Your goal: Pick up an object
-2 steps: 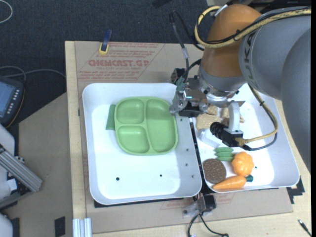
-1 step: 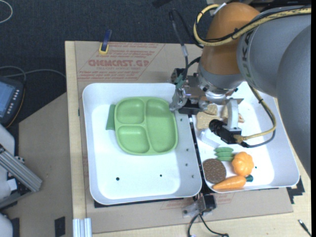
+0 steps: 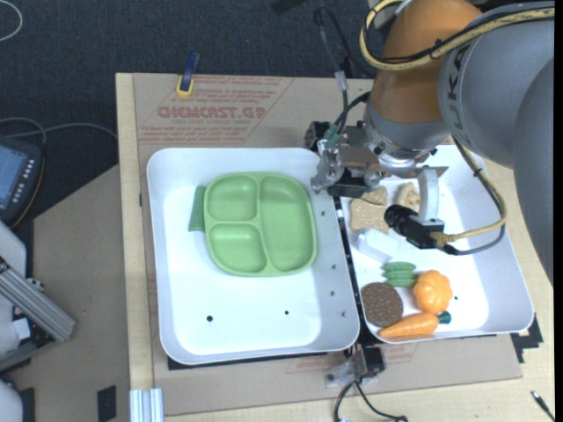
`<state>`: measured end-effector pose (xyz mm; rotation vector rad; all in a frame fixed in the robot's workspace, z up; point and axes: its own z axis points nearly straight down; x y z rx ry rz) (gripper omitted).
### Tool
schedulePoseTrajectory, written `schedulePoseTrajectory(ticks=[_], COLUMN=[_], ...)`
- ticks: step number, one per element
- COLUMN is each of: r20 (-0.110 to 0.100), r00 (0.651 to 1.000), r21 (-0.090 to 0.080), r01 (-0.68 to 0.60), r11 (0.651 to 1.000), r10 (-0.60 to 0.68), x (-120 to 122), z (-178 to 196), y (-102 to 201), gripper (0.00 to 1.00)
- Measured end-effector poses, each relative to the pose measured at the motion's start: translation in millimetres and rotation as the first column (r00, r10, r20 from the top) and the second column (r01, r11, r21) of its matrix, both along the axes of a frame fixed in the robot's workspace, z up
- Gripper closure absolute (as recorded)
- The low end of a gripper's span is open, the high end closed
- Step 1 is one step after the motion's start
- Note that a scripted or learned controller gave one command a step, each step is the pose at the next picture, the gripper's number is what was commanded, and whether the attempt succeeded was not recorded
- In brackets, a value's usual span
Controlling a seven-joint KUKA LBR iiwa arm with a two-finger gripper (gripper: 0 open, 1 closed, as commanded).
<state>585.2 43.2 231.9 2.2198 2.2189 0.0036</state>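
Gripper [image 3: 368,185] sits low over the right bin [image 3: 493,306]; can't tell its grip state. Bread [image 3: 368,214] lies just below it, with a cookie [image 3: 382,302], pepper [image 3: 432,290] and carrot [image 3: 408,326] farther toward the camera. Green tray [image 3: 259,223] lies to its left

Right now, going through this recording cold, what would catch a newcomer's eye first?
The big grey arm with its orange band dominates the upper right, reaching down over the right bin. Next comes the green divided plate, lying alone in the left bin. Then the small cluster of toy food at the right bin's near end: an orange pepper, a carrot and a brown round cookie.
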Motion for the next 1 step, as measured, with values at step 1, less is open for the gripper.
schedulePoseTrajectory(ticks=[1], r20=[-0.001], r00=[1.0], r21=[0.001], r01=[-0.002], r11=[1.0], r10=[0.002], x=[-2.3], z=[2.9], y=[9.1], gripper=[1.0])
